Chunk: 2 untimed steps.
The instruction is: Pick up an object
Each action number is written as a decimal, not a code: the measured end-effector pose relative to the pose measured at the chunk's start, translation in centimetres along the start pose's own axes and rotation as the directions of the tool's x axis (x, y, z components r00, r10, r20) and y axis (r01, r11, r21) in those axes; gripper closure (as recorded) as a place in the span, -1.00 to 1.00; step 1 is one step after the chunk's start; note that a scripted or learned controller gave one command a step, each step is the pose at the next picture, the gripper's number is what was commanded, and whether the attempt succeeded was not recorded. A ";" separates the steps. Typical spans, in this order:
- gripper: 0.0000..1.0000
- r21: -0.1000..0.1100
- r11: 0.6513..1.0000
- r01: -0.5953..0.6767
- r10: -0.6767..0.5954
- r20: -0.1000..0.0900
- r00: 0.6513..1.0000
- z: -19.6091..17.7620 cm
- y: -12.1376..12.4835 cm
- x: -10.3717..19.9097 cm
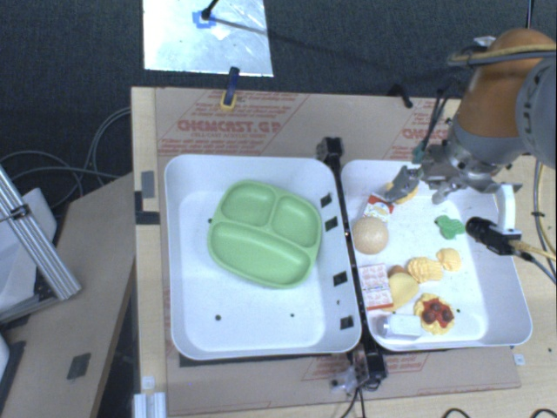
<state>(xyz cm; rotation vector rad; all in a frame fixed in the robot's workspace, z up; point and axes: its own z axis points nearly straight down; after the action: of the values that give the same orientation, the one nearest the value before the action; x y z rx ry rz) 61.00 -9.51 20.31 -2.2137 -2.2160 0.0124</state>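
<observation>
A flat brown bench top (287,116) printed with red lettering is bearing two shallow white plastic bins with rounded corners, sitting side by side and touching along a black clip-lined seam. The left bin (187,316) is holding one pale green plate (265,232), smooth and glossy, oval in outline and divided into three compartments, lying slightly tilted toward the far right.

The grey arm (509,85) with its rounded orange band is reaching in from the right over the far part of the right bin (513,307). Its gripper (416,181) is hanging over the far left of that bin, and its metal fingers are standing narrowly apart with nothing visibly between them.

Small toy-food items are lying scattered in the right bin. Just below the gripper one small red and white packet (377,207) is lying, and touching it on the near side is one smooth beige ball (370,233). One small green piece (450,226) is sitting alone to the right. Nearer, two bumpy yellow pieces (426,269) are lying side by side, one pale yellow wedge (401,287) is resting just left of them, and one flat red-printed white card (374,284) is lying against the bin's left wall. At the near edge one round yellow piece with a red top (435,312) is sitting beside one small white block (403,325).
</observation>
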 end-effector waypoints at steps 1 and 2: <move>-1.00 -0.013 1.000 0.002 -0.002 0.001 1.000 -0.8 0.3 0.0; -1.00 -0.009 1.000 0.000 0.000 0.001 1.000 5.0 1.1 -0.2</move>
<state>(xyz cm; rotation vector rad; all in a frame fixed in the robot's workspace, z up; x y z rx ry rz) 62.04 -9.71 15.27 -2.2179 -2.2212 0.0034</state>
